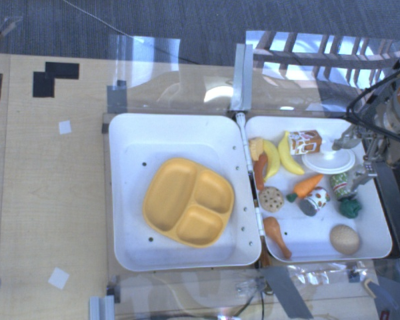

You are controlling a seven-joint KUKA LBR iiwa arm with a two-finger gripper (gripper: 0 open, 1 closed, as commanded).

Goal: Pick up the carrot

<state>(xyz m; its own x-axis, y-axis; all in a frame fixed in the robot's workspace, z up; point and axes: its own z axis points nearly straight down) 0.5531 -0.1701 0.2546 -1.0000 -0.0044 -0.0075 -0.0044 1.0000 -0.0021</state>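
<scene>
**Carrot in right bin, gripper at the bin's right edge**

Left bin [127, 179]: holds a yellow divided plate [189, 201], three compartments, sitting slightly rotated near the centre.

Right bin [380, 245]: crowded. The carrot [308, 185] lies on the bin floor near the middle, tilted, green top toward the lower left. Touching or just beside its lower right is a small can [315, 201]. Two bananas [283, 157] lie at the upper left of the bin, with a small carton [305, 141] beside them. A white lid-like disc [329, 161] sits right of the carton. A cookie [271, 199] and a chicken drumstick [277, 235] lie along the left side. An egg-shaped beige object [345, 239] rests at the lower right; a green broccoli piece [351, 207] is above it.

Gripper [357, 162]: at the right side of the right bin, apart from the carrot. Jaw state cannot be told; cables and clutter obscure the tips.
</scene>
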